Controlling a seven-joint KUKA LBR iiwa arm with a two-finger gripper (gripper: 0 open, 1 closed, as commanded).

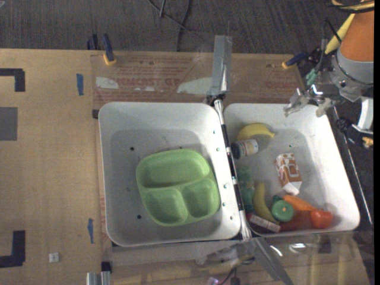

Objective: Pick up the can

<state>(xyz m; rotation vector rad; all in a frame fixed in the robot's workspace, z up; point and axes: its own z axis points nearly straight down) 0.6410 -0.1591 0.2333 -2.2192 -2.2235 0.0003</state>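
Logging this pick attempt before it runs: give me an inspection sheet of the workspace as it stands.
Surface: wooden bench bearing two white bins, left bin and right bin.
Job's things: small can lying on its side near the right bin's left wall, untouched.
Clutter: green divided tray in the left bin; banana, carton, toy carrot and other toy food in the right bin.
Grippers: pincer above the right bin's far right corner, apart from the can.
Cables: black cable on the floor.
Surroundings: dark carpet.
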